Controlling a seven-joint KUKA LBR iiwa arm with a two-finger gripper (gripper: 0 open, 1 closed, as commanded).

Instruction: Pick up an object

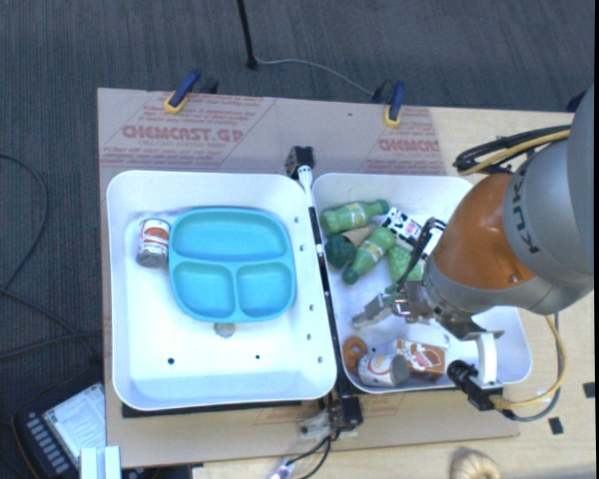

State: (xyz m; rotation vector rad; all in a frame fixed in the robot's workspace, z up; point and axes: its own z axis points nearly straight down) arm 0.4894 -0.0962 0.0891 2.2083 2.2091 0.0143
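Your left bin is roomy: the blue tray fills its middle, a can stands just beside the tray's left edge, and bare floor runs along the near side. The right bin is tight (the arm overhangs most of it). Green bottles crowd its far left corner, and a donut and packets line the near wall.

The arm is a thick, rounded grey body with a broad glossy orange band above the wrist. Dark lettering runs along the grey shell beside the band. Black and yellow cables loop over its upper side, and metal parts sit at the wrist.
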